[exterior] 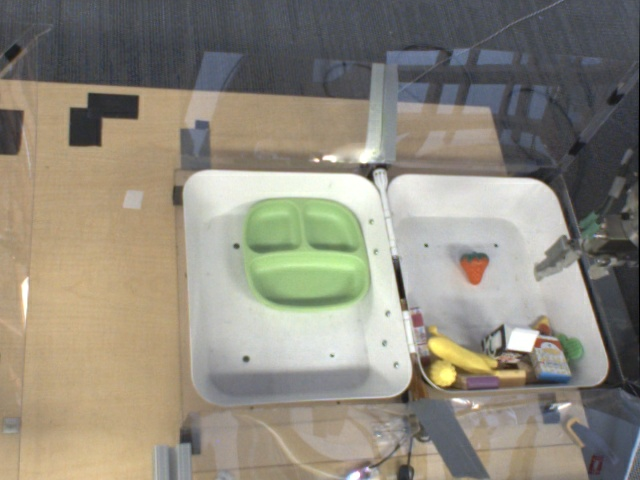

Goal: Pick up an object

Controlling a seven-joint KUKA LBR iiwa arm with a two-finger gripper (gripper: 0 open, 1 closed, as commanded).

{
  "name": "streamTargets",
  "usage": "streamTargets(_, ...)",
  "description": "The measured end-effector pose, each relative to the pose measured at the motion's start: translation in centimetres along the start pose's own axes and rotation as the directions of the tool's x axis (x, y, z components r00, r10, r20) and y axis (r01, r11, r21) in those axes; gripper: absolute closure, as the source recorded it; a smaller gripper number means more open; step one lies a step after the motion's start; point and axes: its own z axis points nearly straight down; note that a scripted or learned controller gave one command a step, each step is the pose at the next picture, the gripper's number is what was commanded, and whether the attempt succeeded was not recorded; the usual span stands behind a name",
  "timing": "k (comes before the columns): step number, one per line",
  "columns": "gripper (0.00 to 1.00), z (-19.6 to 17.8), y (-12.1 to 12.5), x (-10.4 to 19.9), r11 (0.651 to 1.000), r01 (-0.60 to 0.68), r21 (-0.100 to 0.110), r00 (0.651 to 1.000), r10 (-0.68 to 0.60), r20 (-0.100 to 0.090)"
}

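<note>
One small orange-red toy strawberry (475,267) lies alone mid right white bin (440,203) | two-finger gripper (553,259) hovers right of it, near the bin's right wall; spread or pressed together: cannot tell | advice: centre above the strawberry, descend straight, avoid near-corner toy clutter (500,356).
</note>
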Motion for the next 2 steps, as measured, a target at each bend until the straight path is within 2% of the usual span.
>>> streamTargets(1, 0.0, 9.5, 2.7, 4.3, 1.0, -0.025, 0.003, 1.0, 0.025, -0.001)
streamTargets(2, 0.0, 16.1, 9.2, 5.4, 1.0, 0.002, -0.011, 1.0, -0.002, 0.002)
